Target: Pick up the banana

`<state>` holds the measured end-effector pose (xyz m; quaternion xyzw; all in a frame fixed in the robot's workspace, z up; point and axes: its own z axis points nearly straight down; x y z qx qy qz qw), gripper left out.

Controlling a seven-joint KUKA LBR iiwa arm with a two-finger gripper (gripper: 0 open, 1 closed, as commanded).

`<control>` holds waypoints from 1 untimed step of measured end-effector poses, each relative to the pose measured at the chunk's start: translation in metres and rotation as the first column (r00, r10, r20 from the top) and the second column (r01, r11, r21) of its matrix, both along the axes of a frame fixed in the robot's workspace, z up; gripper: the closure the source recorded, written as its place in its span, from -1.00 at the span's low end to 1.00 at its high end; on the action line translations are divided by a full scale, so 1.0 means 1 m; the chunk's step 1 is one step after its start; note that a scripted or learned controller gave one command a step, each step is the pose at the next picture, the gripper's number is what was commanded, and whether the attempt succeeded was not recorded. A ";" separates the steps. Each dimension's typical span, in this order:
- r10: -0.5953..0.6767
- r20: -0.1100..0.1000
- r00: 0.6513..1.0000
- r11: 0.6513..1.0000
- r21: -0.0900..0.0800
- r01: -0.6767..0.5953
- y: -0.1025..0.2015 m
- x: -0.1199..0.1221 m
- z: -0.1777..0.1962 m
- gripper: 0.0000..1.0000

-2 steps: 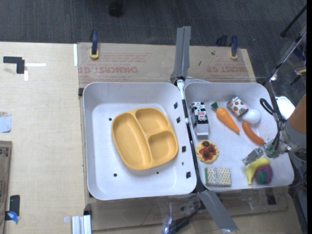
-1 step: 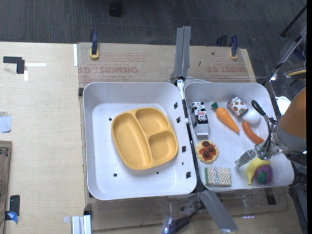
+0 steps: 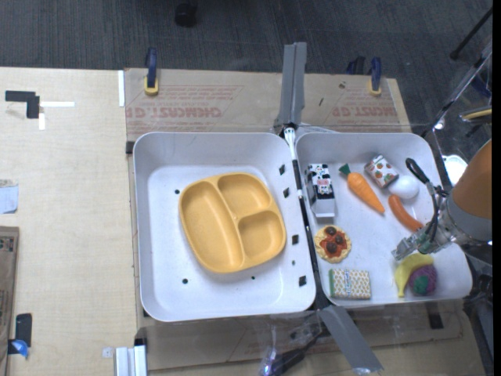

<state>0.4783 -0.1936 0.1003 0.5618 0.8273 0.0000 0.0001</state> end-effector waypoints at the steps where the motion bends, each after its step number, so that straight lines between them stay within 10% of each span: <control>1: 0.000 0.000 1.000 1.000 0.000 0.000 0.000 0.000 0.000 -1.00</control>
